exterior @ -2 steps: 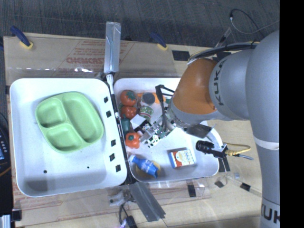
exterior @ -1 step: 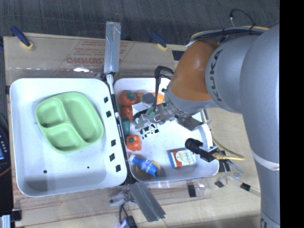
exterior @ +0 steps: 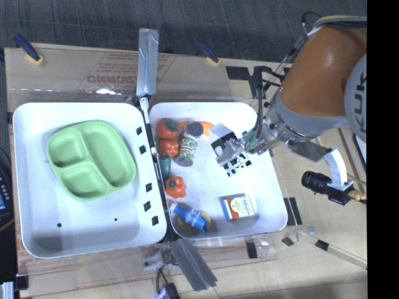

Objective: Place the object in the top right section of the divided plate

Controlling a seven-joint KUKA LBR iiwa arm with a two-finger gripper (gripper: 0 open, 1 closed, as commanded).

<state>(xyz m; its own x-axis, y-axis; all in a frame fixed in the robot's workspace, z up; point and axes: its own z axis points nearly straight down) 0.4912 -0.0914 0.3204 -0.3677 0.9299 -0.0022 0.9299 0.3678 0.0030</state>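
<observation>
**Over the right bin, plate's a long way off**

Since my pincer (exterior: 232,154) is sitting low over the right bin (exterior: 269,192), everything I could grab is right there. Honestly can't tell which object I'm meant to take, and I can't tell whether I'm spread or pinched either, too much clutter around the tips at this angle. Nothing visibly between them.

Going by the pincer: the tomatoes (exterior: 167,129) and a small jar (exterior: 186,151) are off to its left against the bin's divider wall, another tomato (exterior: 175,186) is lower left, the box (exterior: 239,207) is just below, and a blue thing (exterior: 190,217) sits down by the bin's near edge.

The green plate (exterior: 91,159) is in the other bin, well left of the pincer, tilted a bit. Its top right section is the big one nearest the divider, so my guess is the carry runs straight left across that wall.
</observation>
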